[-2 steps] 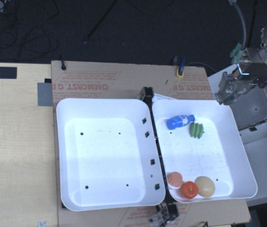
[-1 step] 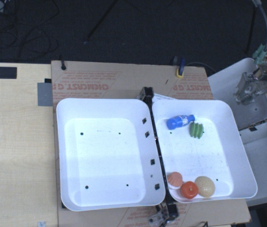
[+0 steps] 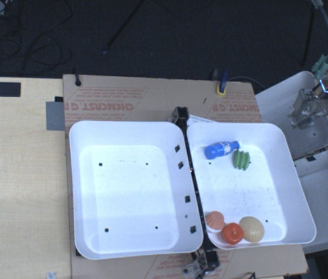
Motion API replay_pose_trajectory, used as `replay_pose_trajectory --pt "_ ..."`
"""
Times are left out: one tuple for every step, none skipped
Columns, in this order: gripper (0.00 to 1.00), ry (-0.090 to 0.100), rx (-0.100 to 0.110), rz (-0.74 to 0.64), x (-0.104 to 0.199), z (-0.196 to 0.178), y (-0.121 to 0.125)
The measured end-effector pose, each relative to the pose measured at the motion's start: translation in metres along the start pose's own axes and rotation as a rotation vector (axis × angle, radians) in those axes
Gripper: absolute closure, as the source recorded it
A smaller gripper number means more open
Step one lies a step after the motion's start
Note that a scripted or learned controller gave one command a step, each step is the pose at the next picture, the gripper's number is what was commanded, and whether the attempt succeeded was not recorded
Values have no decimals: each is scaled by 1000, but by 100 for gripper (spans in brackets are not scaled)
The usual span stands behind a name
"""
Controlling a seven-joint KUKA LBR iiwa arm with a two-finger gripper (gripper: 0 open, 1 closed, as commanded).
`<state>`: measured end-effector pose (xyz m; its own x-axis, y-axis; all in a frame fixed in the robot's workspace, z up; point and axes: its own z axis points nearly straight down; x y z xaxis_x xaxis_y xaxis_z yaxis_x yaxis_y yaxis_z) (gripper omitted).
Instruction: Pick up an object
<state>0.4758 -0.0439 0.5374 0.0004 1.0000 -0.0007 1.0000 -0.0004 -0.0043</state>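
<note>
The right bin [image 3: 291, 173] holds several objects. A blue bottle [image 3: 221, 149] lies on its side near the far wall, with a green ridged piece [image 3: 242, 159] just right of it. At the near wall sit a pale pink round piece [image 3: 214, 220], a red tomato-like ball [image 3: 232, 233] and a beige ball [image 3: 252, 228], close together. My gripper [image 3: 302, 118] hangs outside the bin, past its far right corner, over a grey plate, well away from all the objects. Nothing shows between its fingers.
The left bin [image 3: 76, 156] stands beside the right one, joined by a black clip strip [image 3: 188, 173]. Both rest on a cardboard sheet [image 3: 152, 100] on the wooden bench [image 3: 18, 179]. A cable [image 3: 326, 22] hangs at the far right.
</note>
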Motion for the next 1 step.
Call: replay_pose_trajectory --pt "100 -1 -2 7 -71 0 0"
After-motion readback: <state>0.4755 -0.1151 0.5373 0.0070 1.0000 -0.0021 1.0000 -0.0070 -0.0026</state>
